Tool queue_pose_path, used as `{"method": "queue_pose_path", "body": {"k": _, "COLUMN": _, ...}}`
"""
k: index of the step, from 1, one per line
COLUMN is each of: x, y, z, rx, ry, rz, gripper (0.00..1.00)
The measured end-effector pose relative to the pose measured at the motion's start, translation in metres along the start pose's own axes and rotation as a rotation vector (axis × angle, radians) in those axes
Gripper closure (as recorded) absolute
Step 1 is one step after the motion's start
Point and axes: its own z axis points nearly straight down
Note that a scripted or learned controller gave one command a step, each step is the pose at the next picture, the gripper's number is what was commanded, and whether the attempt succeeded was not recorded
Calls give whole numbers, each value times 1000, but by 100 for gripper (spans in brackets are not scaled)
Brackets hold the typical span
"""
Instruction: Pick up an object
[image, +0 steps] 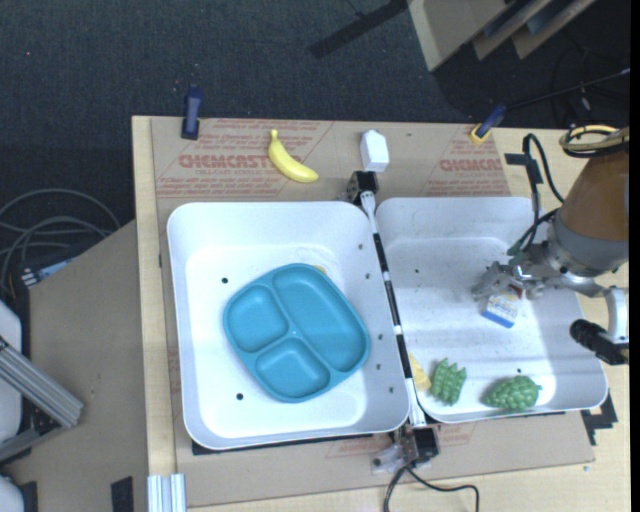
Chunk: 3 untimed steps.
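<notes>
A blue tray (293, 330) with 3 wells lies in the left bin (190, 240); a banana (290, 160) sits outside on the bench. In the right bin (440, 215), 2 green clusters (448, 382) rest near the front. The gripper (502, 290) is low over a small blue-white item (500, 312), likely the pick target; finger state I cannot tell.

I see my arm (598, 215) reaching in from the right edge, its orange band above the grey wrist. The wrist points left and down, and the hand (500, 285) sits low at the end of it. I cannot make out its fingers' state.
</notes>
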Motion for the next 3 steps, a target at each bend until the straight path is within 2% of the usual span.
{"method": "queue_pose_path", "body": {"k": 1, "x": 0, "y": 1, "z": -11, "rx": -3, "ry": -1, "rz": 0, "gripper": 100}}
{"method": "queue_pose_path", "body": {"k": 2, "x": 0, "y": 1, "z": -10, "rx": -2, "ry": -1, "rz": 0, "gripper": 0}}
{"method": "queue_pose_path", "body": {"k": 3, "x": 0, "y": 1, "z": -21, "rx": -5, "ry": -3, "rz": 0, "gripper": 100}}
